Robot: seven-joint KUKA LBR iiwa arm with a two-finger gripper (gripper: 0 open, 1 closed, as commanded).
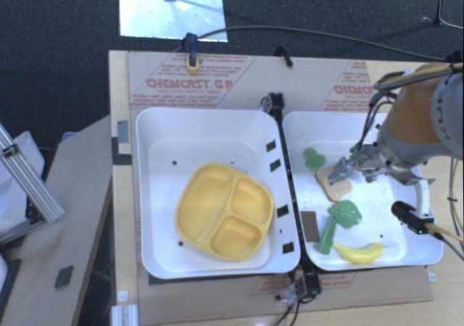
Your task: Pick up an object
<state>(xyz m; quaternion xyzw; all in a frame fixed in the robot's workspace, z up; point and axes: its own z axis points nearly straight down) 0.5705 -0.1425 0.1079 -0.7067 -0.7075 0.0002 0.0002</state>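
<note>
The right bin (pixel 395 241) holds several toy foods. A tan bread-like slice (pixel 335 189) lies near its middle left. A small green piece (pixel 313 158) sits behind the slice, a green broccoli (pixel 341 219) lies in front of it, and a yellow banana (pixel 359 252) rests by the near wall. My gripper (pixel 341 170) hangs low over the far edge of the tan slice, reaching in from the right. Whether it touches the slice I cannot tell.
A yellow divided plate (pixel 223 210) lies in the left bin (pixel 156 194). A brown block (pixel 309 226) sits by the divider between the bins. The grey and orange arm (pixel 417 118) covers the right bin's far right part, and a black cable end (pixel 406 217) hangs there.
</note>
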